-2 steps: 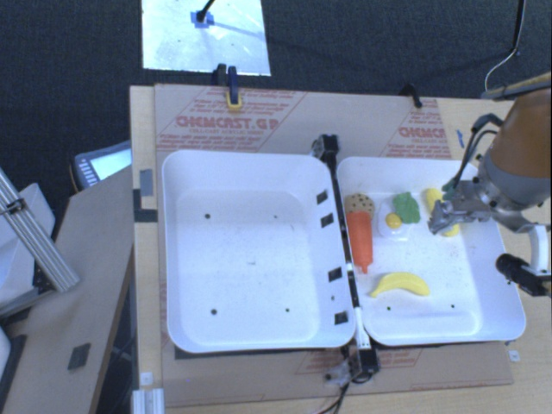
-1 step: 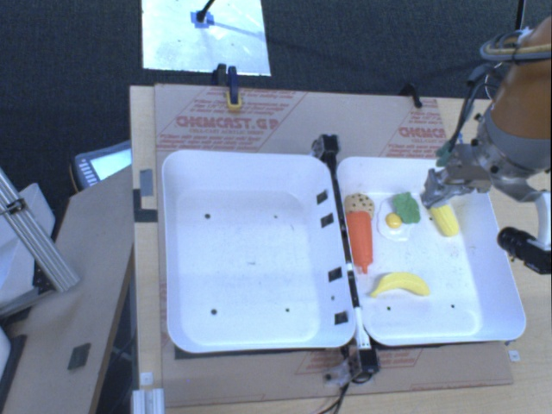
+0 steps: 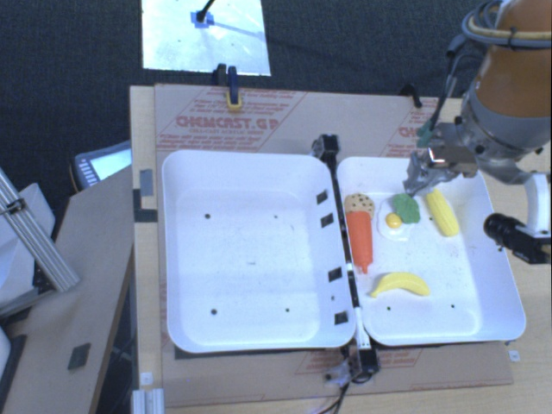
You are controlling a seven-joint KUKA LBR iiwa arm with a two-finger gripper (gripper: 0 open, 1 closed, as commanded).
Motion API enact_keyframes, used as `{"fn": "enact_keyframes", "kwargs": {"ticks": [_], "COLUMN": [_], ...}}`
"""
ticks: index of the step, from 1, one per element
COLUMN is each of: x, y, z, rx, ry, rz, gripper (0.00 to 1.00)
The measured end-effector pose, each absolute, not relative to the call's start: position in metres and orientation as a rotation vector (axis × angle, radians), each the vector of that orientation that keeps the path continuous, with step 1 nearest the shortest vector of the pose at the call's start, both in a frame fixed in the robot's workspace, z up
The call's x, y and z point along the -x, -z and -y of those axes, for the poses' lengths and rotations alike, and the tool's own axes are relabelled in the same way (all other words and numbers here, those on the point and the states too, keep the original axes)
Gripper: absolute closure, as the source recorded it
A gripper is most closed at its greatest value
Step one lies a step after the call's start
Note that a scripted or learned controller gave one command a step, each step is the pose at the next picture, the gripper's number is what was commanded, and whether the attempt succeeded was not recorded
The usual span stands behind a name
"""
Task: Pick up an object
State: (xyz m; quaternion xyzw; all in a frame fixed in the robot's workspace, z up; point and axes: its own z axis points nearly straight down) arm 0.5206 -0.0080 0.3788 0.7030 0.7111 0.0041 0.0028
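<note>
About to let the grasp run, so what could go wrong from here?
1. The gripper hangs over a tight cluster: the green toy, fried egg and corn lie close, so it may pinch two or nudge one aside.
2. The egg looks flat and may slip the fingers.

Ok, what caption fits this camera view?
End effector hovers over green toy beside corn, carrot, banana.
</note>
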Motion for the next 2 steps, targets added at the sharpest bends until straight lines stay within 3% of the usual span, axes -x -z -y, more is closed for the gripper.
{"fn": "enact_keyframes", "kwargs": {"ticks": [1,2], "x": [-0.486,-0.491], "y": [-0.411,-0.448], "z": [-0.063,-0.125], "rx": [-2.206,-2.209], "ry": [-0.010,-0.009], "rz": [-2.233,-2.231], "gripper": [1.00,1.00]}}
